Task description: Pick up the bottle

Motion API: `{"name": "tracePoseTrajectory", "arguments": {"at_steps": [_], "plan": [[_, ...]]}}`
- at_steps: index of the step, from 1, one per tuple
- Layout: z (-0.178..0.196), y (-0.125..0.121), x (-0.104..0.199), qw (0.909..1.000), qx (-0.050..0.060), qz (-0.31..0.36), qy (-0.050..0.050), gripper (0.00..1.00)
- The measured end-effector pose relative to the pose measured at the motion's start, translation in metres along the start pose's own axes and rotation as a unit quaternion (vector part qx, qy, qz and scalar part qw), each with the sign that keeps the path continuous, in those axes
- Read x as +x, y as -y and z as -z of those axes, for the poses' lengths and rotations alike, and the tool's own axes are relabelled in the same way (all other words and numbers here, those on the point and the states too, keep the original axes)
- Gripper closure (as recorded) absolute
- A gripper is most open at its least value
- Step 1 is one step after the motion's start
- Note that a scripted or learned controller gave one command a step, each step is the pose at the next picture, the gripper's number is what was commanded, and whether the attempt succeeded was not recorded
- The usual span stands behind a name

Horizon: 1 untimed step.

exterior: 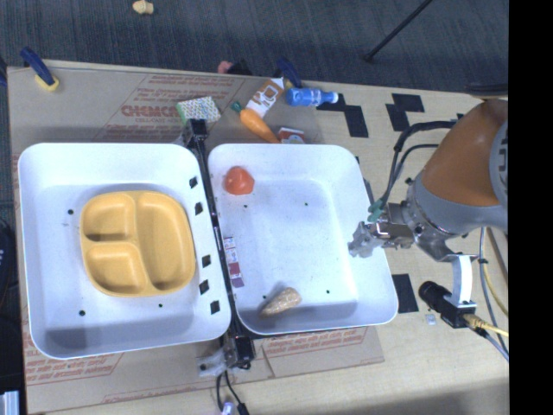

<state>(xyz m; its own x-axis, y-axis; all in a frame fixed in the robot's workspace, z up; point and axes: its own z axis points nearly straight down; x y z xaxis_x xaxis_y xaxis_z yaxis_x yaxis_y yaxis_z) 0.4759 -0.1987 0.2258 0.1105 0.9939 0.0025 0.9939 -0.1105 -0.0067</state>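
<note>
**A:** So where is the claw [365,240] just now?

**B:** It hangs over the right-hand rim of the right bin [366,188], with the arm [467,171] behind it, coming in from the side. I cannot tell whether the claw is released or clenched, as it is too small and too blurred. Nothing shows in its grasp.

**A:** And the bottle?

**B:** I take it to be the blue bottle [304,98]. It lies on its side on the bare surface [415,128], outside both bins. From the claw it is farther from the camera and a little toward the bins' shared wall, well apart from it.

**A:** Why lying down, and out there?

**B:** My guess is that it was left loose past the far rim with the other odds and ends. Close to it, on the side away from the claw, lie a white and orange container [263,99] and an orange carrot-like piece [257,125].

**A:** Is anything nearer the claw?

**B:** Yes, inside the right bin there is a red ball [238,181] at the far corner across from the claw, and a tan lump [282,301] by the near wall. Farther off, the left bin [34,232] holds a yellow divided tray [138,240]. None of these is a bottle.

**A:** So the reach?

**B:** As I judge it, the claw must clear the rim and travel away from the camera, over the far corner of the bin. A bottle on its side may roll, so it is best closed on across its body.
</note>
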Motion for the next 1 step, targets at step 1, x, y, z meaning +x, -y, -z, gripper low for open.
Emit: {"name": "tracePoseTrajectory", "arguments": {"at_steps": [1], "plan": [[0.0009,0.0022,0.0220,0.9964,0.000,-0.085,0.000,1.00]]}}
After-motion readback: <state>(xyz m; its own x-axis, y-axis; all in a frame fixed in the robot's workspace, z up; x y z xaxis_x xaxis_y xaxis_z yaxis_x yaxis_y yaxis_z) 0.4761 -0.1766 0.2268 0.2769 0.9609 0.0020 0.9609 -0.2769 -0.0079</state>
